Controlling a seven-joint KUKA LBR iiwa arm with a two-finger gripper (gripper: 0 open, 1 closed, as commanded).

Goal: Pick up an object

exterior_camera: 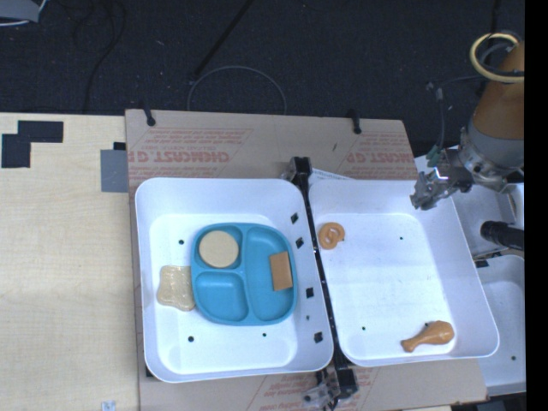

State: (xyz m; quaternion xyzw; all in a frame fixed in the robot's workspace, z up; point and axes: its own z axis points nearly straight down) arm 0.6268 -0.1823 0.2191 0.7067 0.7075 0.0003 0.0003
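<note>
The right bin (390,202) holds a small orange pretzel-like piece (330,235) near its left wall and a tan drumstick-shaped piece (428,336) near its front right corner. In the left bin (163,204) lies a blue divided tray (241,274) with a round tan disc (218,248) and a brown rectangular piece (281,271) in its compartments. A pale toast-like slab (176,288) rests beside the tray's left edge. My gripper (425,193) hovers at the right bin's back right corner, away from all the pieces, with nothing seen in it.
A black divider with clips (306,238) runs between the two bins. Cardboard (248,148) lies under them. Cables cross the dark floor at the back. The arm's grey body with its orange band (497,118) stands at the right edge.
</note>
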